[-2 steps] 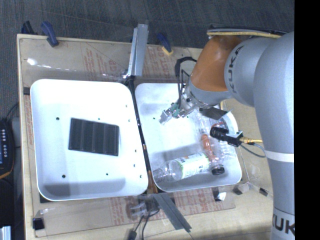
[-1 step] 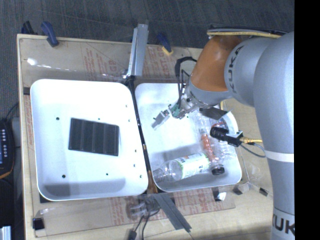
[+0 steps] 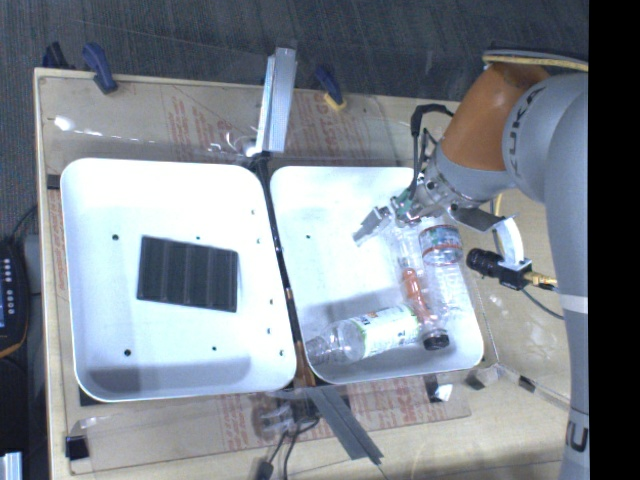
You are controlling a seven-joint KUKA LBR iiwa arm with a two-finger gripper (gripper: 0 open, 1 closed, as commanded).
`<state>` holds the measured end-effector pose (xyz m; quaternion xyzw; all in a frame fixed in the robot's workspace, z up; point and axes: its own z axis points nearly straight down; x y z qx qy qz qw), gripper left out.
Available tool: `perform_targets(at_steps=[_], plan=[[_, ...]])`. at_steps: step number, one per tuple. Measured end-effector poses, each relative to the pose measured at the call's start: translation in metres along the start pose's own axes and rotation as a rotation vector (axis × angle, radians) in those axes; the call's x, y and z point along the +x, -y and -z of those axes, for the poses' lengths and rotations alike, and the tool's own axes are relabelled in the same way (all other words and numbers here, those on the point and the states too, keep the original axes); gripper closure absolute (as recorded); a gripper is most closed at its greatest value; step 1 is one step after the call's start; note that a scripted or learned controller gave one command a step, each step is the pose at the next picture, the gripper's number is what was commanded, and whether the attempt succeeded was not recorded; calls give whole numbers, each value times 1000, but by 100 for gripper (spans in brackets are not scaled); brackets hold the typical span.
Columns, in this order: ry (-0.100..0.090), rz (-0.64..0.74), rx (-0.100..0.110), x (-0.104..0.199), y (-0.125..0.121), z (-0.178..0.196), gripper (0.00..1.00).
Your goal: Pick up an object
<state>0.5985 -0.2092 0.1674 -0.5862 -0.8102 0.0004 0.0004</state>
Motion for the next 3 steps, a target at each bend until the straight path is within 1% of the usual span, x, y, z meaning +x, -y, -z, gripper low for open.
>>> perform_targets(at_steps=[1, 2, 3], plan=[[0, 31, 0, 8, 26, 42, 0], [0, 96, -1, 7, 19, 35, 0], [0, 87, -1, 6, 20, 49, 0]])
